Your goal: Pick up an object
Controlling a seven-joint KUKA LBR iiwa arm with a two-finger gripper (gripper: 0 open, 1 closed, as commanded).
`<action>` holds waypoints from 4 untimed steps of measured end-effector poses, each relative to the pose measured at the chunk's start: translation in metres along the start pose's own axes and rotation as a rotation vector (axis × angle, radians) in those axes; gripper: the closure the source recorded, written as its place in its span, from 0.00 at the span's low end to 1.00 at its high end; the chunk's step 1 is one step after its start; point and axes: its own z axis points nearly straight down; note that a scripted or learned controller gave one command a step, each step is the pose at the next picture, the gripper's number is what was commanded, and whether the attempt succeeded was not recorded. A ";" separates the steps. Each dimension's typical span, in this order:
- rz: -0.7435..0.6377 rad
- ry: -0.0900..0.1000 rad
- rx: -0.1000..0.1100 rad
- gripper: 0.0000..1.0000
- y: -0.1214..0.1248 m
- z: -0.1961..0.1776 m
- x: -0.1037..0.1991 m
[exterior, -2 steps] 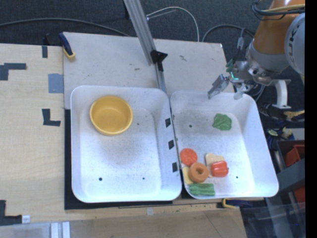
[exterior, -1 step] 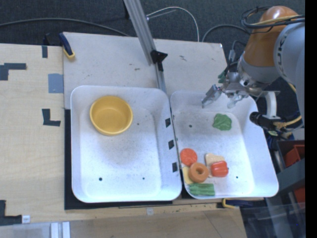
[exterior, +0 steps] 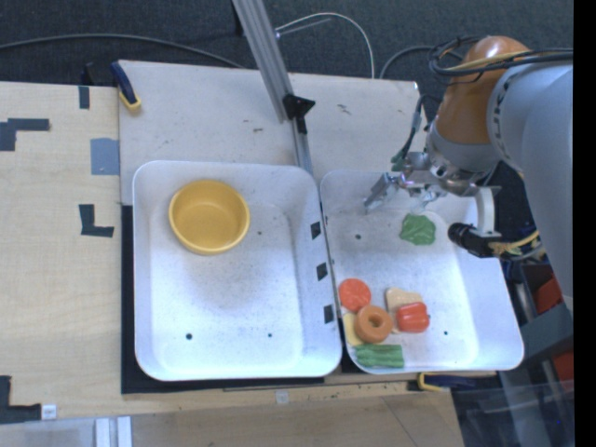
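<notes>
The right bin (exterior: 484,329) holds a green leafy piece (exterior: 418,229) near its middle right. A cluster lies at its front left: a red tomato (exterior: 354,294), an orange ring doughnut (exterior: 373,324), a red pepper (exterior: 413,318), a beige slice (exterior: 402,299) and a green bean-like piece (exterior: 380,355). My gripper (exterior: 384,192) hovers over the bin's back part, pointing left, up and to the left of the green leafy piece and apart from it. I see nothing carried by it.
A yellow bowl (exterior: 209,215) sits in the back left of the left bin (exterior: 233,333). A slanted metal pole (exterior: 270,54) rises behind the bins. The arm's grey body and orange band (exterior: 475,91) stand over the right bin's back right corner.
</notes>
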 end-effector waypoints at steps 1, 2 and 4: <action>0.001 0.000 0.000 0.00 -0.003 0.044 -0.001; -0.001 0.000 -0.003 1.00 -0.002 0.031 0.000; 0.000 0.000 -0.010 1.00 0.001 -0.065 -0.009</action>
